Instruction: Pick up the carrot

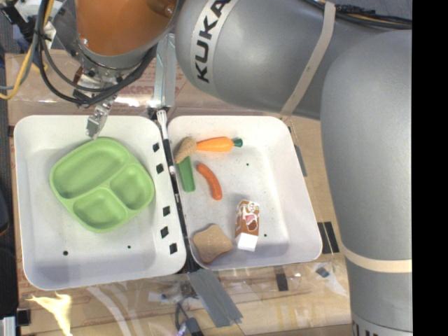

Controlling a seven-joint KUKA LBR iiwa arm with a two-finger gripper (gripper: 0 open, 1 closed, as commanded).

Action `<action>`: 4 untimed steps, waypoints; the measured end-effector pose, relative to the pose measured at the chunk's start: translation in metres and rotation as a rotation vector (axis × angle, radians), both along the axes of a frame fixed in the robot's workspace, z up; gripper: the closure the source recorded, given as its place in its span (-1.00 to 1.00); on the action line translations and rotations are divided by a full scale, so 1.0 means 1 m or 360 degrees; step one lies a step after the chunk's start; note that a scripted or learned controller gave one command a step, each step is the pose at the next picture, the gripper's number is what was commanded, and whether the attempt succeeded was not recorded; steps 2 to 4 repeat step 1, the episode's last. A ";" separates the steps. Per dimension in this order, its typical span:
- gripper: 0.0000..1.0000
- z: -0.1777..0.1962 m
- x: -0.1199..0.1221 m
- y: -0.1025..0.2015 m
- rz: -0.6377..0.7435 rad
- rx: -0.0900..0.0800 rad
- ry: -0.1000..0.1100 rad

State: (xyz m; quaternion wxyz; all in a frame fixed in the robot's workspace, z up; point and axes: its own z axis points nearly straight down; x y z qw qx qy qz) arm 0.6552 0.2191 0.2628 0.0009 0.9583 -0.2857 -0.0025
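**Reaching for the carrot, not there yet**

Hanging over the far edge of the left bin (35, 208), my gripper (96, 122) sits just above the rim of the green divided plate (101, 184). I see a single metal tip poking down below the orange wrist band, and from this angle I cannot tell how the gripper is set. Nothing is visibly held in it.

The carrot (214, 144) lies in the right bin (297, 187), near its far wall, orange body pointing left and green top pointing right. Its left end is just beside a small tan piece of food (185, 148). Near it are a green stick-shaped vegetable (187, 176), an orange-red sausage (210, 180), a slice of bread (211, 243) and a small carton (246, 224), all in that same bin.

By my reading, I am at the approach step, with the grasp not begun: my tool is in the wrong bin, well apart from the target. The next move calls for crossing the divider (168, 180) between the 2 bins to the right, lining my fingers across the carrot's short axis around its thicker middle, and descending without nudging the tan piece beside it.
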 end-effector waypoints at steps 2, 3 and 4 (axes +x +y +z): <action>1.00 0.003 0.000 -0.004 -0.0003 0.0000 -0.0001; 1.00 0.003 0.000 -0.004 -0.0003 0.0000 -0.0001; 1.00 0.003 0.000 -0.004 -0.0003 0.0000 -0.0001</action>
